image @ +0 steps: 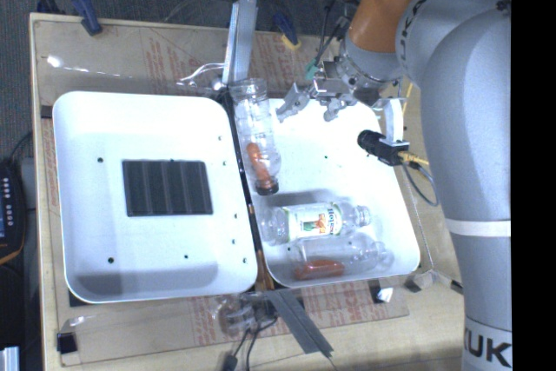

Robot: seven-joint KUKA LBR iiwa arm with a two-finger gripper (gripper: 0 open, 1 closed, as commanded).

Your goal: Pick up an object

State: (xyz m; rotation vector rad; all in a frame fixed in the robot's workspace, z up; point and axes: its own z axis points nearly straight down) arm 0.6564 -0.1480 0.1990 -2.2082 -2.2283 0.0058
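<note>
Clear plastic throughout the right bin (400, 213): three bottles lie on its white floor. Bottle one (257, 139) lies against the left wall, long axis running from the far edge toward the near one, dark cap at the near end, an orange-red patch showing through its see-through body. Bottle two (317, 221) lies across the bin, long axis left to right, neck pointing right, with a white, green and orange label around its middle. Bottle three (339, 259) sits just beside it at the near wall, also left to right, glassy and ribbed, with an orange strip low inside.

Left bin (87, 187): smooth white, rounded corners, a dark ribbed rectangle (167, 187) on its floor.

Both bins rest on a pale brown desk (52, 56) with blue clamps (85, 11) at the far edge.

Grey arm with orange band (382, 13) reaches in from the right. Claw (314, 102) hangs over the right bin's far edge, metal fingers spread apart, nothing between them, well apart from bottles two and three and just right of bottle one's far end.
</note>
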